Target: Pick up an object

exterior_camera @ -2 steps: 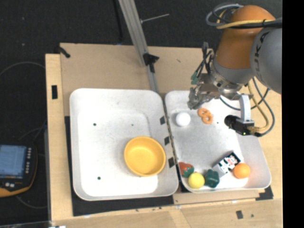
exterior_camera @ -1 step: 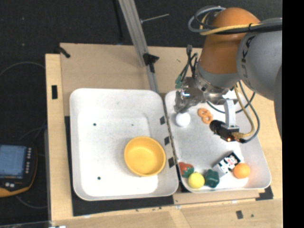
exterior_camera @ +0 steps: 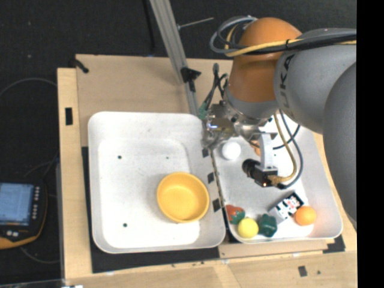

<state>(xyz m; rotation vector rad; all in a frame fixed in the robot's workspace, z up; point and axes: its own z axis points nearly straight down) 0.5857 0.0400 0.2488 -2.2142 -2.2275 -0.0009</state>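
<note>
Risk sits with the white ball [exterior_camera: 230,150], which lies just below the gripper [exterior_camera: 219,131] in the right bin [exterior_camera: 318,230], close to the wall shared with the left bin [exterior_camera: 96,161]. Whether anything is clamped cannot be told. Being round, the ball may roll off. The yellow bowl [exterior_camera: 182,197] and the yellow ball [exterior_camera: 248,227] lie well apart.

White ball [exterior_camera: 230,150], right bin, under pincer [exterior_camera: 223,138]

Tan bench top [exterior_camera: 129,86] on dark floor [exterior_camera: 36,29], handheld screen [exterior_camera: 18,212] at left
</note>
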